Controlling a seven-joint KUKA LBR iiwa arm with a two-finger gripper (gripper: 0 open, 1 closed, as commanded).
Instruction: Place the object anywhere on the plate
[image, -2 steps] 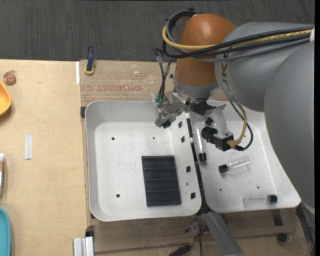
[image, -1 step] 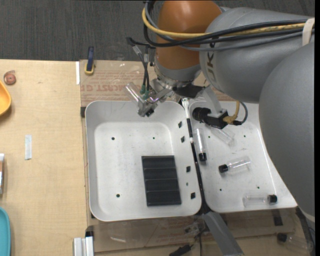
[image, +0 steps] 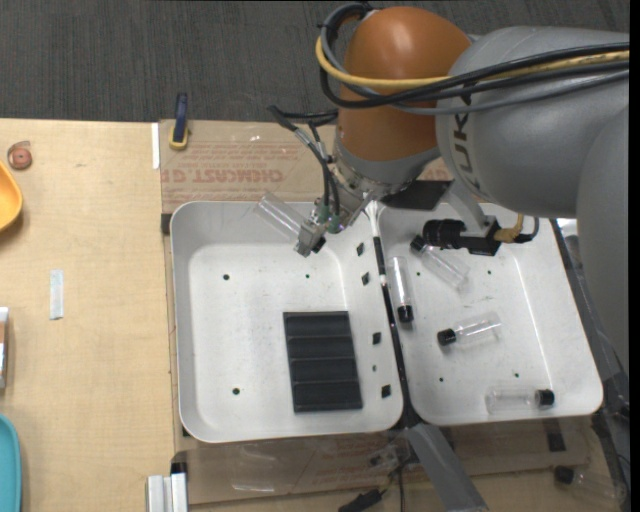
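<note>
Closest to us loomed the grey arm (image: 560, 120), reaching in from the right, with its orange band (image: 400, 60) bulging above the wrist and black and yellow cables looped around it. Below the wrist the end effector (image: 315, 235) hung over the back part of the left bin (image: 200, 330), close to the bin's rear wall. A clear vial (image: 275, 213) lay slanted just at its tip, running up and to the left toward that wall; we could not tell whether the end effector was spread, pressed together or pinching the vial, since the parts were too small and cluttered to read.

The black ribbed plate (image: 322, 360) lay flat in the front half of the left bin, well apart from the end effector and from the clear vial, with nothing resting on it.

In the right bin (image: 570, 330) we saw more clear vials with black caps: one (image: 400, 290) lying along the wall beside the left bin, one (image: 468, 333) near the middle, and one (image: 520, 400) near the front rim.

Both bins sat side by side on a sheet of printed cardboard (image: 250, 165). To their left the wooden surface (image: 90, 350) stretched away, with an orange object (image: 8, 205) cut off at its left edge
</note>
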